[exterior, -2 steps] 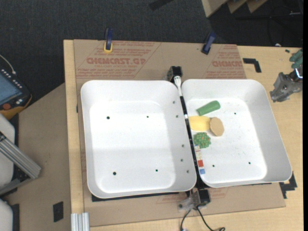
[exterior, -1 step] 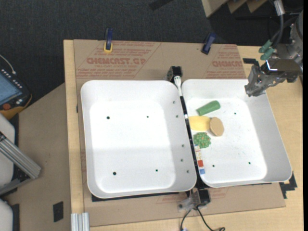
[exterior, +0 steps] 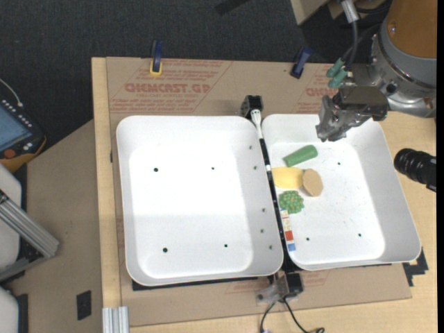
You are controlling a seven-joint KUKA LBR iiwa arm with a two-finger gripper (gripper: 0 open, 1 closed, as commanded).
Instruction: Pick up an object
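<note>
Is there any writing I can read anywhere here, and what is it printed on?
"CHEMCAST GP": red print on the brown paper sheet under the two bins, at its far left.
More red print on the same sheet by the gripper: cut off, unreadable.
Finer red lines beneath the big letters: too small to read.
Small red and blue card in the right bin: too blurred to read.

two shallow white bins side by side, left bin (exterior: pixel 139 186), right bin (exterior: pixel 361 207), brown cardboard sheet (exterior: pixel 208 85) beneath them on the tabletop (exterior: pixel 76 186), blue-and-yellow clamp (exterior: pixel 157 60) and blue clamp (exterior: pixel 301 61) at its far edge
</note>
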